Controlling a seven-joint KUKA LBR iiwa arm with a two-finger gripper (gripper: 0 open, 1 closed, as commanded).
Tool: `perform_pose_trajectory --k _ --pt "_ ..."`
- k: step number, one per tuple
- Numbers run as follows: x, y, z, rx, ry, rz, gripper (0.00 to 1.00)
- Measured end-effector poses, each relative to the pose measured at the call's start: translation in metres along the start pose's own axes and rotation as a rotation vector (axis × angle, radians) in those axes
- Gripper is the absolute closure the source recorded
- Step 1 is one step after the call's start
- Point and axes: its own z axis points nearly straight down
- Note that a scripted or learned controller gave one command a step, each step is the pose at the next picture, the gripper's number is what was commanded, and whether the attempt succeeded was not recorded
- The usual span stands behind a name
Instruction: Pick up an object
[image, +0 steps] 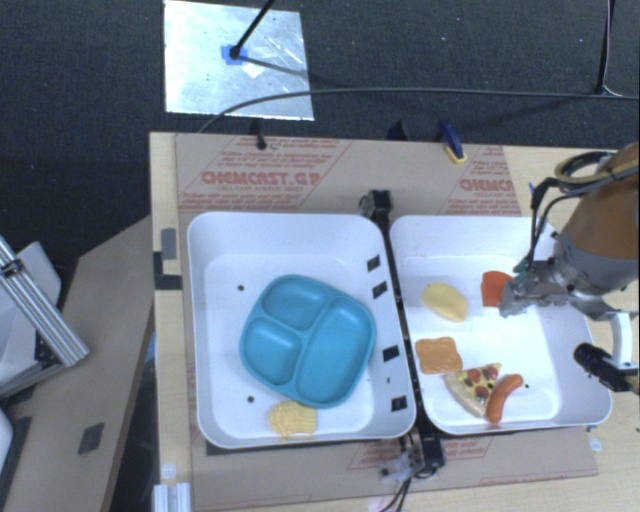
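- Reaching in from the right, the arm (600, 225) is hanging its gripper (522, 295) low over the right bin (575, 405), just beside a red piece (494, 287) near that bin's back half.
- Judging the risk: the red piece is sitting partly under the wrist, so a descent slightly off centre is likely pushing it sideways rather than straddling it.
- Crowding is adding to the danger: a yellow piece (445, 301) is lying near the red one toward the divider, and a badly aimed close could be nudging both without trapping either.
- Lying further forward, an orange-brown piece (438, 354), a pizza slice (474, 384) and a sausage (503, 394) are touching or nearly touching one another, so a grab there is risking a pinch on two things, or a slip off the sausage's rounded side.
- Standing well apart in the left bin (215, 300), a blue divided plate (308, 340) and a yellow corn-like piece (293, 418) are playing no part in the present reach.
- Reading the tool itself is proving hard: the wrist is blocking the tips, so I cannot tell how they are standing, and it is probably carrying nothing, though the view is too poor to be sure.
- Contact with the red piece is also staying unclear; the two are looking very close, perhaps touching.
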Motion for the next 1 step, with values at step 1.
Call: perform_pose_trajectory --k 1 --pt "-0.0067 0.0033 -0.0629 -0.003 -0.001 0.0 1.0"
